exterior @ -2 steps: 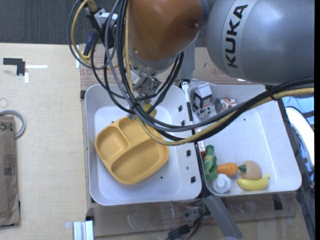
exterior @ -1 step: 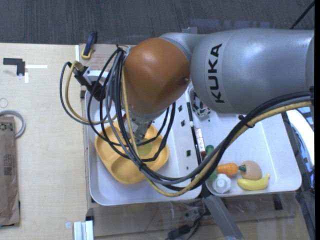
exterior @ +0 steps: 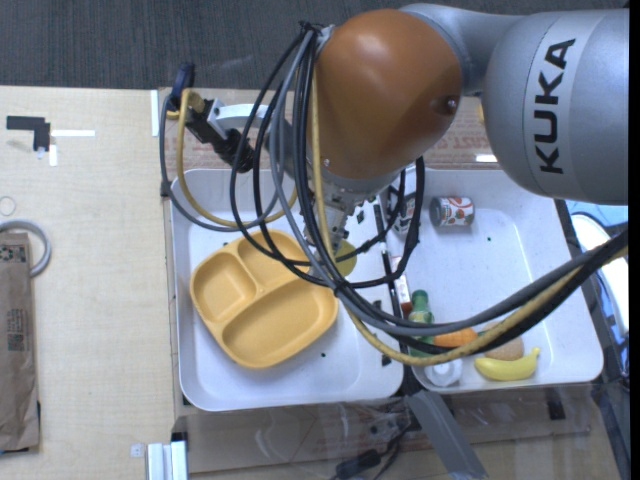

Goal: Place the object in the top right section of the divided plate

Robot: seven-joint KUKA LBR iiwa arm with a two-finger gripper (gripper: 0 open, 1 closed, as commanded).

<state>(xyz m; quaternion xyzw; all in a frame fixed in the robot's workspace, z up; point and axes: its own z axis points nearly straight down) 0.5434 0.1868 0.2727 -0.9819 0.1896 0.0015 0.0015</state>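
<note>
Orange-banded arm (exterior: pixel 400 88) hangs over the yellow divided plate (exterior: pixel 262 311); claw's state cannot be told.

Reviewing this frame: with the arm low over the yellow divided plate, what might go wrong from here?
1. The gripper sits under the orange wrist and a tangle of cables, so I cannot confirm it holds anything; the placement may be empty.
2. The yellow divided plate lies tilted in the left bin, and its top right section is partly hidden, so a drop could land in the wrong compartment.
3. The hanging cables cross the plate and might nudge it.
</note>
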